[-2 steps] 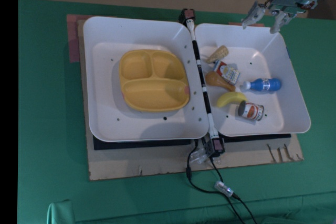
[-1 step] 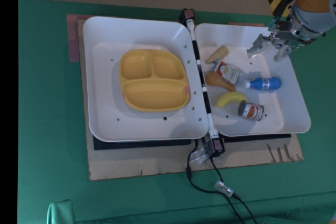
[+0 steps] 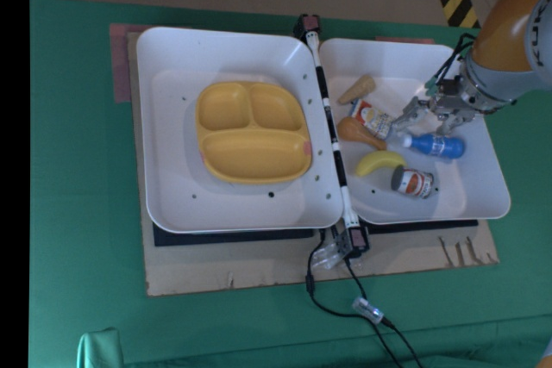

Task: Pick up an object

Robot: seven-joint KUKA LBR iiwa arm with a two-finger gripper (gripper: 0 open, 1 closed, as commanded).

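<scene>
End effector (image 3: 429, 118) sits low over the right bin (image 3: 483, 194), fingers spread open, nothing between them. Blue bottle (image 3: 435, 146) lies on its side just below the fingers, at about 5 o'clock from them; can't tell if they touch it. Small can (image 3: 413, 182) lies further toward 6 o'clock, banana (image 3: 379, 162) at 8 o'clock. Carrot-like piece (image 3: 360, 132) and a small printed pack (image 3: 373, 115) at 9 o'clock, cone (image 3: 357, 88) at 10 o'clock. Left bin (image 3: 172, 56) carries a yellow divided tray (image 3: 253, 132) near its middle. Cables (image 3: 362, 306) trail off the bench (image 3: 78, 185) at the front.
</scene>
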